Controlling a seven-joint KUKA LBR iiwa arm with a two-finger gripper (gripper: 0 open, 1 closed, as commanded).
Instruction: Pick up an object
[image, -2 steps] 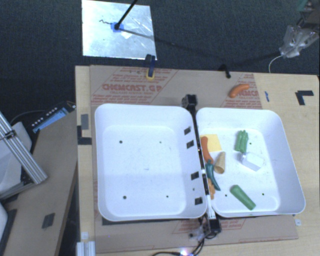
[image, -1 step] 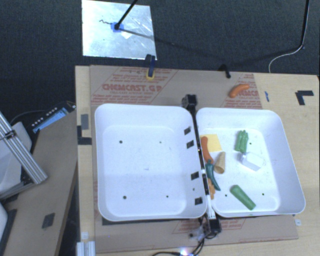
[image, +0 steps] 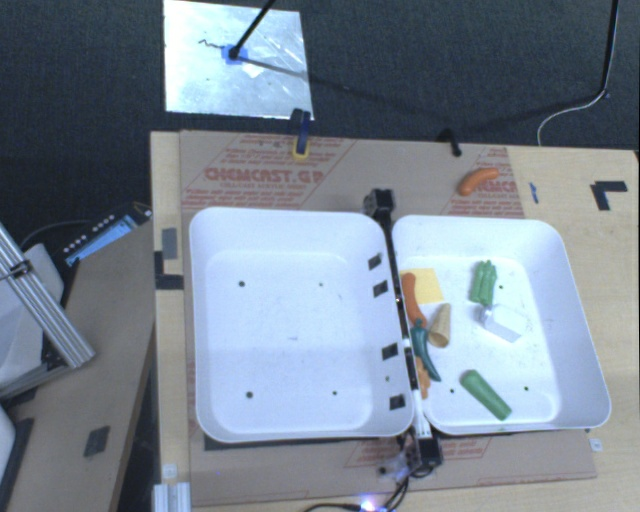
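White plastic, shallow, two bins side by side on a brown cardboard sheet (image: 260, 170) with red lettering, atop the pale wooden surface (image: 120, 330).

Left white bin (image: 290, 330): bare floor with a few small dark dots.

Right white bin (image: 565, 300): holds all the loose items but one.
- Flat yellow square piece (image: 428, 285), near the wall shared with the left bin.
- Slim orange stick-shaped piece (image: 409, 297), touching the yellow square's left edge.
- Tan cone (image: 440, 324), just below the yellow square.
- Dark teal curved pod-shaped piece (image: 422, 347), beside the cone, crossing a second small orange piece (image: 425, 372) close to the shared wall.
- Green ridged upright-lying piece (image: 484, 282), toward the bin's middle.
- Small white block (image: 504, 322), just below the ridged piece.
- Green rounded cylinder (image: 486, 394), lying at a slant near the front wall, apart from the rest.

Outside the bins: orange sausage-shaped piece (image: 478, 181) on the cardboard, beyond the right bin's far rim.

Black clips (image: 381, 289) spaced along the seam between the bins.

Yellow-and-blue clamp (image: 300, 135) at the cardboard's far edge; beyond it, silvery reflective sheet (image: 236, 60) on dark carpet (image: 80, 90).

Pincer state: cannot be told.
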